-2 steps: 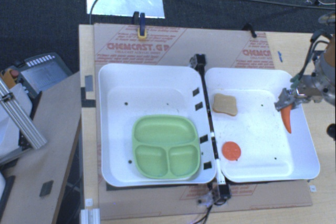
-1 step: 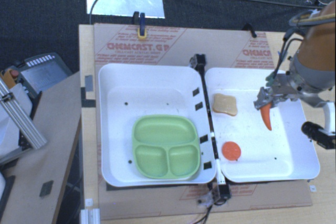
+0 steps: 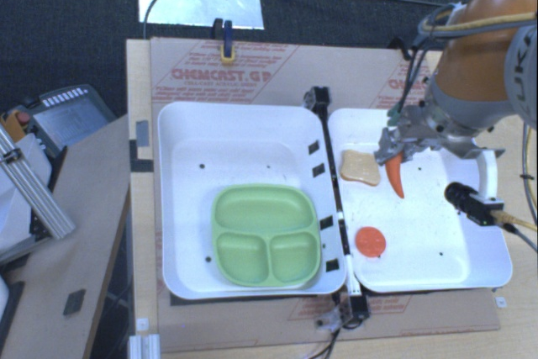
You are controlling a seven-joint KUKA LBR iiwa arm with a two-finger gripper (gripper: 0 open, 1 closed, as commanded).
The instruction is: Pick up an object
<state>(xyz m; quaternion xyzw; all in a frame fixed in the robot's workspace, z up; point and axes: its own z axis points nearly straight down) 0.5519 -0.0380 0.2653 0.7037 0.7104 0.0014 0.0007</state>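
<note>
Since the orange tapered toy carrot [image 3: 395, 179] has its thick end tucked up between the fingers of the gripper [image 3: 392, 155], the grasp part looks done. Gripper is pinched on the carrot's top, with the tip hanging down and slightly right. Carrot sits over the upper middle of the right shallow white bin [image 3: 437, 252]. Can't tell if the tip is off the bin floor yet, so the lift is probably what's left: raise it clear and keep the hold.

Other stuff in the right bin:
- Beige flat toast-shaped slice [image 3: 360, 169], just beside the carrot on its left, near the divider, apparently not touching.
- Red-orange round disc [image 3: 370, 241], lower down, well apart from the gripper.

Left shallow white bin [image 3: 181, 181] holds a pale green three-compartment plastic tray [image 3: 267, 235] in its lower part, nothing in the compartments. Both bins rest on a tan printed board surface [image 3: 252, 73].

Arm pose: grey KUKA arm with orange band [image 3: 492, 29] comes in from the right, high over the bin's upper right corner. Wrist is bent down and leftward, so the gripper points down into the bin at a slant.

Risk call: the pinch is near the carrot's end, so it could swing or slip on the lift.
</note>
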